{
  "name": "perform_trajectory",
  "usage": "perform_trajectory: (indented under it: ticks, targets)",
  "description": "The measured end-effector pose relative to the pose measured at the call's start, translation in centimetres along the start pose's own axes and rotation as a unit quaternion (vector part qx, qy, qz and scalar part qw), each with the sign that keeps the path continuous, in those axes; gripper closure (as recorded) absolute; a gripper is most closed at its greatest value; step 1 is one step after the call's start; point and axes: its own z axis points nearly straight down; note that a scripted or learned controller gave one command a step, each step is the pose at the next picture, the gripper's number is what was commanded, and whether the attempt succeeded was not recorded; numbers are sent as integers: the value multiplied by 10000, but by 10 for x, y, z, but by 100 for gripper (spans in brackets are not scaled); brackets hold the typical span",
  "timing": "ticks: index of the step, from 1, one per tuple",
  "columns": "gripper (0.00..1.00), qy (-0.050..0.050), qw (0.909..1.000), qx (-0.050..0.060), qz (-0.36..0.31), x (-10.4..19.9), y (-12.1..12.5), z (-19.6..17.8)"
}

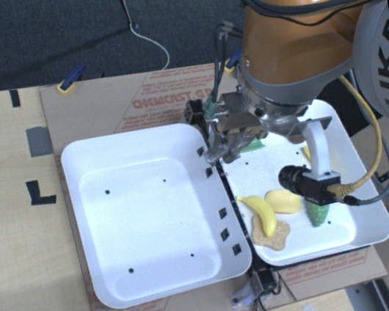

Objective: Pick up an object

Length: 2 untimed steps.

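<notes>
In the right bin [362, 237] lie a yellow banana [262, 213], a pale yellow lump [287, 200], a tan cracker-like piece [272, 236] and a green item [318, 213]. A bit of green [254, 145] shows under the gripper. My gripper [225, 145] hangs at the right bin's back left corner, close to the wall between the two bins. The large orange and grey arm covers much of the bin's back half. I see nothing held between the fingers.
The left bin [145, 215] sits beside the right one on a cardboard sheet [162, 97]. A black cable fitting [305, 182] from the arm hangs over the right bin, near the objects. A thin cable [146, 36] trails at the back.
</notes>
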Motion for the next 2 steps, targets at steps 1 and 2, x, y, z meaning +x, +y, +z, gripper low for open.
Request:
perform_trajectory:
  ticks: [1, 2]
  targets:
    - [100, -14, 10000, 35, 27, 49, 0, -12]
    - [100, -44, 9999, 123, 40, 73, -3, 128]
